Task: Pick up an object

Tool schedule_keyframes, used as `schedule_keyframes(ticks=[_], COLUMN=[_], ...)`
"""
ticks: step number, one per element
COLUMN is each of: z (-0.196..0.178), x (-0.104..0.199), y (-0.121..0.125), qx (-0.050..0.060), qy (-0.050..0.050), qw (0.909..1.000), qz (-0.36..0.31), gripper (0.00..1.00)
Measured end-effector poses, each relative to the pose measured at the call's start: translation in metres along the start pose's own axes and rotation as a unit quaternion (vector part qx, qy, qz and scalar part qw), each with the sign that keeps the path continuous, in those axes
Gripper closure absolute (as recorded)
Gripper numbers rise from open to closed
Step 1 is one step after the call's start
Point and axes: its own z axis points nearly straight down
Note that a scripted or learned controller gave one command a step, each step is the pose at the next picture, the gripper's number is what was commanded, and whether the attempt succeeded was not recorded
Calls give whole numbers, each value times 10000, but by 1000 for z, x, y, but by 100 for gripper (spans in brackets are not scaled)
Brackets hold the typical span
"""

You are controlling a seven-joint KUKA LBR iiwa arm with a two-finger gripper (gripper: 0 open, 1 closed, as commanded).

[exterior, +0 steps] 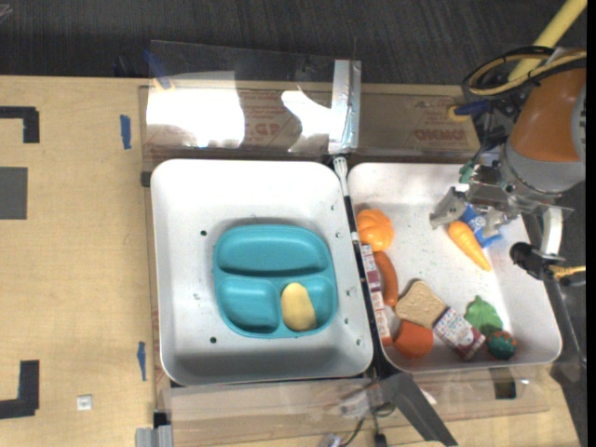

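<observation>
My gripper (473, 210) hangs over the upper right part of the right bin (414, 186), below the arm's orange band. Just beneath it lies an orange carrot (468, 244), slanting down to the right, with a small blue-and-white item (486, 226) beside it, partly hidden under the gripper. Whether the gripper touches the carrot cannot be told. Other pieces in this bin: an orange pumpkin-like fruit (374, 228), a red sausage (386, 278), a slice of toast (421, 304), a red-orange tomato (414, 340), a small printed box (458, 331) and a green vegetable (484, 313).
The left bin (177, 212) holds a teal divided plate (272, 250) with a yellow oval fruit (298, 306) in its lower right compartment. A clear plastic panel (251, 110) stands behind the bins. Cables (503, 73) loop above the arm at the upper right.
</observation>
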Motion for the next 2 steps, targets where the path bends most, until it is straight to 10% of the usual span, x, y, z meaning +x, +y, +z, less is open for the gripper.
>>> schedule_keyframes(ticks=[1, 2], z=[53, 42], x=[-21, -23], y=[25, 26], qx=[-54, -97], qy=[40, 16], qw=[9972, 9972], qz=[-748, -739], gripper=[0, 100])
